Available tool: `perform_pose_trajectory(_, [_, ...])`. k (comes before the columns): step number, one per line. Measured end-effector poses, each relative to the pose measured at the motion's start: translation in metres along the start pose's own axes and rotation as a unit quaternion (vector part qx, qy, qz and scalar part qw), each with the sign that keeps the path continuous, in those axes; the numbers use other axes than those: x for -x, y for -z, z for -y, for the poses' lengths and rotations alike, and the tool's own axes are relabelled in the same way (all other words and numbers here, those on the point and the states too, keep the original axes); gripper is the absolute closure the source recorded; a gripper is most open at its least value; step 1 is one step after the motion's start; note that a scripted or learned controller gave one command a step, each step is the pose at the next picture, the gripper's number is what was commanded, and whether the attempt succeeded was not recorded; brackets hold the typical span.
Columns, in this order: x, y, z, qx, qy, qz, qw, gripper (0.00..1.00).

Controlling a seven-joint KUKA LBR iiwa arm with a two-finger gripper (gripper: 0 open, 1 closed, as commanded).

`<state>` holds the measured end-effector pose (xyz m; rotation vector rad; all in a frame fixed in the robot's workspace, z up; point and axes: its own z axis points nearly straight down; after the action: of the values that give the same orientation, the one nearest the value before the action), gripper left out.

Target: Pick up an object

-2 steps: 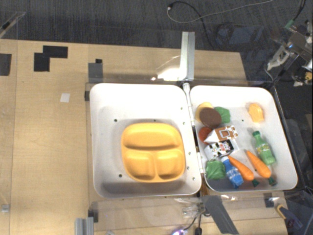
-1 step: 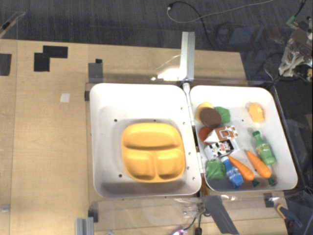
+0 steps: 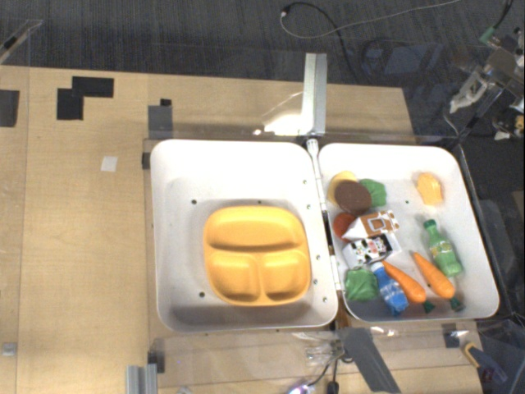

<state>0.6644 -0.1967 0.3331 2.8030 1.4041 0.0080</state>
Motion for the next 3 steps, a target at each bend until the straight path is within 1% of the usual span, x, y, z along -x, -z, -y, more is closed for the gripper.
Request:
perform_pose_trajectory(1, [-0.003, 0.012, 0.0, 0.002, 0.005, 0.0, 1.0, 1.0])
perform_pose_trajectory(2, [-0.006, 0.024, 0.0, 0.004, 0.011, -0.001, 0.9999, 1.0])
perform_pose_trajectory(3, [-0.006, 0.024, 0.0, 0.004, 0.01, -0.001, 0.9999, 0.0])
